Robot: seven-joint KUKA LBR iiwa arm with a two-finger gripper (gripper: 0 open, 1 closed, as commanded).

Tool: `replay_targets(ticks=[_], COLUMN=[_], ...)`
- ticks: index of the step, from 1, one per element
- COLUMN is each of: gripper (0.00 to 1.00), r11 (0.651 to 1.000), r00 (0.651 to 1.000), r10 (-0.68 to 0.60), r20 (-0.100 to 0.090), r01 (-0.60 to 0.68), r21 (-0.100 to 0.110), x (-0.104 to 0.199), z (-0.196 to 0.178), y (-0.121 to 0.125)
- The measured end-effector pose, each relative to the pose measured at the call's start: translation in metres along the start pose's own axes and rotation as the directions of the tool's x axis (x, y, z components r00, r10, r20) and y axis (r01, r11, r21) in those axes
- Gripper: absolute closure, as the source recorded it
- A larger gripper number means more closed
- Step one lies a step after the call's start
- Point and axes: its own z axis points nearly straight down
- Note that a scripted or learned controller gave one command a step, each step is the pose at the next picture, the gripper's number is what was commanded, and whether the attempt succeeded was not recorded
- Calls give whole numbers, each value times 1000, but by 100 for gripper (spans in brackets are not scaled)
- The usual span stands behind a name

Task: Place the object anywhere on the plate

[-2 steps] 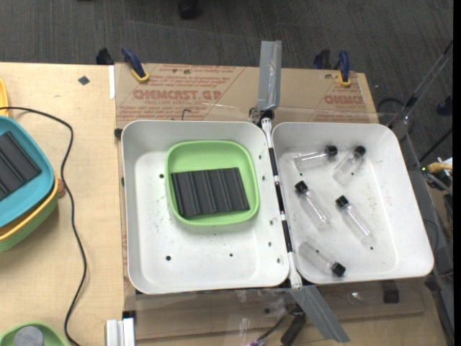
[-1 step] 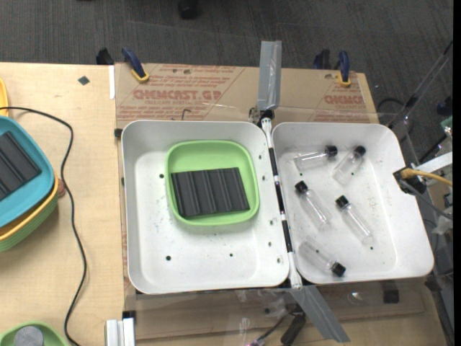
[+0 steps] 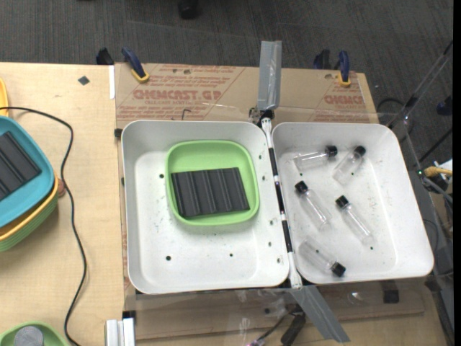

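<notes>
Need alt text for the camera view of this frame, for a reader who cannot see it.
A green plate holding a dark ribbed block sits in the left white bin. Five clear black-capped vials lie scattered in the right white bin; none is on the plate.

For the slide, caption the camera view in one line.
Green plate bearing a dark ribbed insert in the left bin; five clear vials scattered in the right bin.

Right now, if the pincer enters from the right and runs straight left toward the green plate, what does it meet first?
If low, likely the right bin at its wall, then the middle vial; carried higher, the way to the plate looks free.
</notes>
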Motion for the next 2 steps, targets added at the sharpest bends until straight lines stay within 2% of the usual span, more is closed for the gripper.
replay_targets(ticks=[1,2], gripper=[0,0], r11=[1000,1000], r00=[1000,1000], r10=[0,4], r20=[0,0], r01=[0,-4], r21=[1,0], x=[12,1], z=[-15,-2], y=[-57,-4])
